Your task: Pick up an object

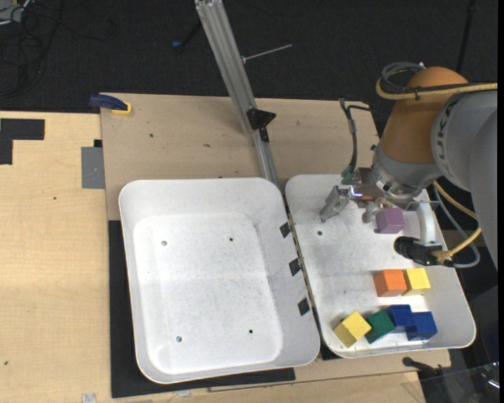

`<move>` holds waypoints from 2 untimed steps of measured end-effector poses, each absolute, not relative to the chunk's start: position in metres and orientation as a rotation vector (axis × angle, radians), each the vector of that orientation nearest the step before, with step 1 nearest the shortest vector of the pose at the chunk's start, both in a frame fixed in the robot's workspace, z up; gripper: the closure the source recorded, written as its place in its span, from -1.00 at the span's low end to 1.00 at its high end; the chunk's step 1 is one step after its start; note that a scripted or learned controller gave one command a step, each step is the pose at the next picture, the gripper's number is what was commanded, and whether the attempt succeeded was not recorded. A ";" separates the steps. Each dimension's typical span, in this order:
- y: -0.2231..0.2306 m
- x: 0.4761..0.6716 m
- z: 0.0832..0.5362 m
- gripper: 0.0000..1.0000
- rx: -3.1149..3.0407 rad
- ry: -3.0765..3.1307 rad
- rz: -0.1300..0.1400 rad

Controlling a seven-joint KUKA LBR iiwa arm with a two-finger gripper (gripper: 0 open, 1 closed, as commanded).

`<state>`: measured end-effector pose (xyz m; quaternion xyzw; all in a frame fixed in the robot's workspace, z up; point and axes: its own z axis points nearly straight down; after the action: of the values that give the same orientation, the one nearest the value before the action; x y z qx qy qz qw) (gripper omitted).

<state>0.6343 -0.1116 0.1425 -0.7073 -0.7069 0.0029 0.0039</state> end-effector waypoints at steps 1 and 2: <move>-0.110 0.634 0.090 -1.00 -2.223 -2.217 0.003; -0.112 0.634 0.102 1.00 -2.227 -2.212 0.003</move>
<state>0.6341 -0.1116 0.1020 -0.7094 -0.7048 0.0010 0.0016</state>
